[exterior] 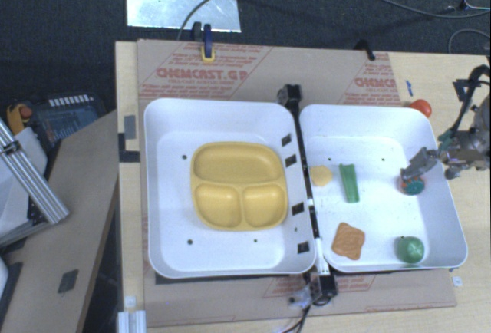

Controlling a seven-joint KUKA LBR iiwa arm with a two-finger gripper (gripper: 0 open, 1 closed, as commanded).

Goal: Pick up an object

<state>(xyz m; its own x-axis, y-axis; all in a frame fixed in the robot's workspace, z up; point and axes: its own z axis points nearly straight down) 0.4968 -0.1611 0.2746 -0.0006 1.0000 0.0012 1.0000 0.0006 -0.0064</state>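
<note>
The right bin (368,128) holds a green stick (349,182), a pale yellow lump (321,176), a brown toast-like piece (348,240), a green ball (410,248) and a small red and teal object (412,185). My gripper (420,164) reaches in over the right bin's right wall, low and just above the red and teal object. It looks close to touching that object, but contact is not clear.
A yellow divided plate (238,184) lies in the left bin (165,170). An orange-red ball (420,107) sits on the bench outside the right bin's far right corner. Cables run across the dark floor behind the bench.
</note>
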